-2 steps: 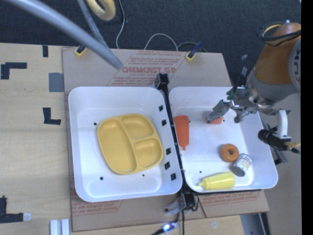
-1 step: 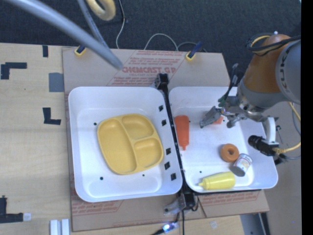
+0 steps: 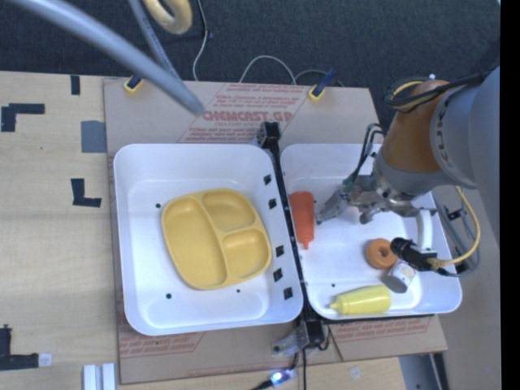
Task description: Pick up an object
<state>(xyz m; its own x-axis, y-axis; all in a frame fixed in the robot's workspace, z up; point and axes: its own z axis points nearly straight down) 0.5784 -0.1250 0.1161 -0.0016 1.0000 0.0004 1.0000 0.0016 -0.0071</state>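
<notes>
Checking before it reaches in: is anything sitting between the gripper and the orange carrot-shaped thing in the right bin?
Nothing visible. The gripper hangs just right of the orange carrot-shaped piece, with bare white floor of the right bin between them. The donut and yellow bottle lie farther off, nearer the camera.

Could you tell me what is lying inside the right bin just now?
The right bin holds an orange carrot, an orange ring, a yellow bottle and a small grey piece. The arm covers its far right part.

A wooden bench (image 3: pixel 49 218) carries a brown board (image 3: pixel 244 108), with two white bins (image 3: pixel 130 177) side by side on it
</notes>
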